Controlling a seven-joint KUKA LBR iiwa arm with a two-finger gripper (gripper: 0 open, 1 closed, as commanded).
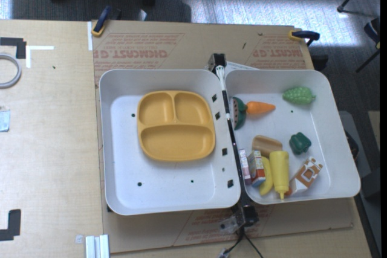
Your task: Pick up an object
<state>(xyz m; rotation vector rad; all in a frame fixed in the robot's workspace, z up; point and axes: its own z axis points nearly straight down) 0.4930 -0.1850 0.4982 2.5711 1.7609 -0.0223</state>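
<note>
- All the pickable stuff sat in the right bin (pixel 340 130), mostly crowded toward its near-left corner.
- A yellow bottle (pixel 280 171) lay lengthwise near the front wall. A banana (pixel 265 185) curled just beside it on the left, and a red and white carton (pixel 257 168) was wedged against both.
- A brown bread-looking piece (pixel 267 144) sat right above the bottle's top end, touching or nearly so, couldn't quite tell.
- An orange and white little box (pixel 307 174) lay tilted just right of the bottle.
- A dark green pepper-ish thing (pixel 300 142) was on its own, mid-right in the bin.
- A carrot (pixel 261 108) lay further back, its leafy end against a watermelon slice (pixel 237 113) that hugged the bin's left wall.
- A light green bumpy item (pixel 299 95) sat in the far right corner, well apart from the rest.
- The left bin (pixel 121 178) held a yellow divided plate (pixel 176 125), flat, roughly centred toward the back.
- Both bins rested side by side, touching, on a sheet of cardboard (pixel 145 45) that lay on the wooden bench (pixel 48 142).
- Clamps pinned the cardboard's far corners: one on the left (pixel 101 20), one on the right (pixel 304 36).
- A roll of tape (pixel 9 71) sat at the bench's far left edge.
</note>
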